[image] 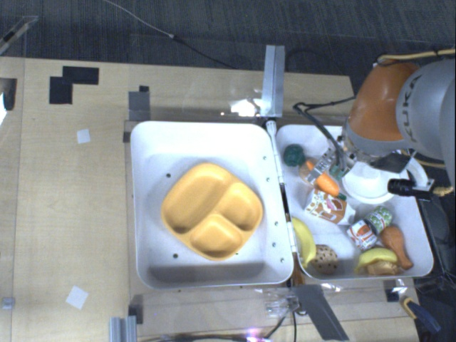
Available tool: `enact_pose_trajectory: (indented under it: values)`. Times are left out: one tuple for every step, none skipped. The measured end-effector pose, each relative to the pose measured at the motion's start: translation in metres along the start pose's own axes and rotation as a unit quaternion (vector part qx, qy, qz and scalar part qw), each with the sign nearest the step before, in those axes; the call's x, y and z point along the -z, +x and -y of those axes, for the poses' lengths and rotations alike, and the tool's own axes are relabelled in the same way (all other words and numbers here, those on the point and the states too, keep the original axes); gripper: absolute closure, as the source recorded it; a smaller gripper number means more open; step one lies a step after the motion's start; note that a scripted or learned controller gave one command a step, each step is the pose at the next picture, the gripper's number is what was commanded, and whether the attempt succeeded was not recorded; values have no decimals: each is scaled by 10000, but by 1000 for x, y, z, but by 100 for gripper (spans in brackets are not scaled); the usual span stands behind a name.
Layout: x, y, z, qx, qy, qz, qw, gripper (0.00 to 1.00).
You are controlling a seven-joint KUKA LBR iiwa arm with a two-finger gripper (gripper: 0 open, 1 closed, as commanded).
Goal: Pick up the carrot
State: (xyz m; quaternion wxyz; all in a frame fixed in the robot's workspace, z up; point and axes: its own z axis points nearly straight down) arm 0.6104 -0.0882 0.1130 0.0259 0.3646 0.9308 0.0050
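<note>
The tapered orange carrot (327, 184) is seen in the right bin (425, 263), just under the gripper (335, 164); whether it is gripped cannot be told. A glossy yellow three-part plate (211, 210) lies in the smooth white left bin (153, 148).

Part of a dark letter, likely a K, is showing on the grey arm (434, 105) at the right edge. A printed packet (326, 206) and a small can (363, 234) are carrying labels too blurred to read. No other text is showing.
</note>
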Motion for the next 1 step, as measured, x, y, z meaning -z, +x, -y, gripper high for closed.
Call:
enact_pose_trajectory:
  values:
    - [78,58,4,935,82,-188,9954,100]
